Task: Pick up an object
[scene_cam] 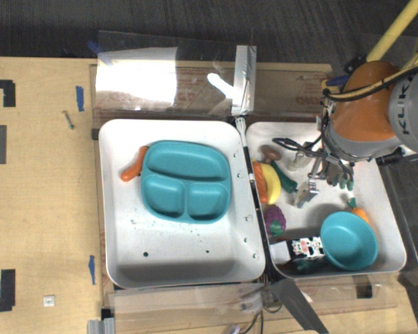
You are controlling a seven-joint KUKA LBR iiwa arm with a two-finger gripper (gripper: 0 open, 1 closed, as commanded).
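Camera view: end effector (313, 184) (grip state unclear) hovers beside a yellow banana (267, 179), curved and glossy.

The divided tray (187, 180) and the bowl (347, 239) are teal, both bins (118, 242) white. A carrot (132, 168) is orange, the banana (269, 180) yellow, the bench (38, 207) tan.

grey arm (411, 110), orange wrist band (362, 106), black cables, yellow hose (398, 25), metallic pincer (319, 179)
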